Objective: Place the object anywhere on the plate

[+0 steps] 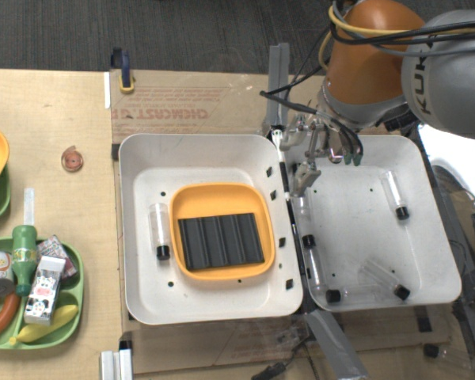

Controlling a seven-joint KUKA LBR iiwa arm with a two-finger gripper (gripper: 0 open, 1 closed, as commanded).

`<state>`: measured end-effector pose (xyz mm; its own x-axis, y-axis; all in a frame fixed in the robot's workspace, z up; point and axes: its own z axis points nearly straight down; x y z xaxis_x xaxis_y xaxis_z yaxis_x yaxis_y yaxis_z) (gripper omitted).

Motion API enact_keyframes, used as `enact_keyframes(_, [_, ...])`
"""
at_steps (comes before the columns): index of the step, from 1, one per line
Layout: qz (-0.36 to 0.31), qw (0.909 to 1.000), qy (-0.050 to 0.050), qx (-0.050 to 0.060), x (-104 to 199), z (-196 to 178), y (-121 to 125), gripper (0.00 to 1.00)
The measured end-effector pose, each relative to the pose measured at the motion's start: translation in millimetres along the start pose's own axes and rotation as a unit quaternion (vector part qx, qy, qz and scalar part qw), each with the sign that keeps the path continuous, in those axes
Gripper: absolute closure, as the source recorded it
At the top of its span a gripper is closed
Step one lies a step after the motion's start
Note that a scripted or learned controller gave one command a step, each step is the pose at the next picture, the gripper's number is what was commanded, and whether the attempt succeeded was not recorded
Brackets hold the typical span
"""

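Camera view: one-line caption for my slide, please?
Claw hangs over the bins' shared edge; dark ridged block lies on the orange plate in the left bin.

From my remote seat this reads as a robotics lab: a grey and orange industrial arm [396, 50] trailing loose cables over a plywood bench [55, 117], two shallow white bins [134, 236] set side by side, and dark office carpet [182, 14] behind. A green tray [63, 323] of what I take for toy food sits at the left.
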<state>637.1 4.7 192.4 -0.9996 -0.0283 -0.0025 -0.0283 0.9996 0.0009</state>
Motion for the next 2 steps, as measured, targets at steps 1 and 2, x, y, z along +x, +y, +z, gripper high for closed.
enact_keyframes(1, [-0.023,0.9997,-0.001,0.000,-21,0,-58,0.00])
enact_keyframes(2, [-0.012,0.9999,-0.002,0.000,-21,-10,-40,0.00])
